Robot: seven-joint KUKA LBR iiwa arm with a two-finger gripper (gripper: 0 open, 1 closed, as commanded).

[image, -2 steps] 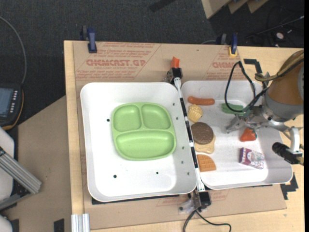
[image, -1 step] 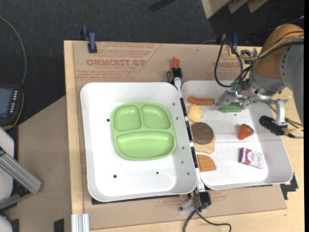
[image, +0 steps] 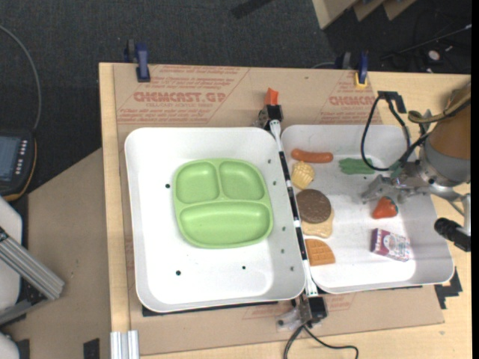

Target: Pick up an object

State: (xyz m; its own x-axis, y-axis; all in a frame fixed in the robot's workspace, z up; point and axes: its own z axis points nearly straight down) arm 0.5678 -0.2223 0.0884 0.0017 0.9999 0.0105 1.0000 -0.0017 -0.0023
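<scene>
Two shallow white bins sat side by side on the desk (image: 224, 81), their inner walls touching along the middle. One green divided plate (image: 222, 203) lay in the left bin (image: 150, 275), with three compartments: two small ones at the far side and one long one at the near side.

Seven objects lay in the right bin (image: 352, 275). One hot dog (image: 311, 155) rested near the far wall, and one pale yellow, bumpy piece (image: 303, 174) lay just beside it on the near side. One brown round patty (image: 313, 206) lay close to the dividing wall, with one orange-brown bread-like slice (image: 320, 253) just beyond it toward the near edge. One green piece (image: 358, 166) lay toward the far right, one red piece (image: 385, 209) lay near the middle right, and one small purple-and-white packet (image: 390, 244) lay near the right front corner, apart from the others.

One arm reached in from the right, and its gripper (image: 383, 188) hung over the right bin between the green piece and the red piece, just above the red one. Whether its fingers were apart or together could not be told, and nothing could be seen held between them. One black cable (image: 367, 129) looped above the bin's far side.
</scene>
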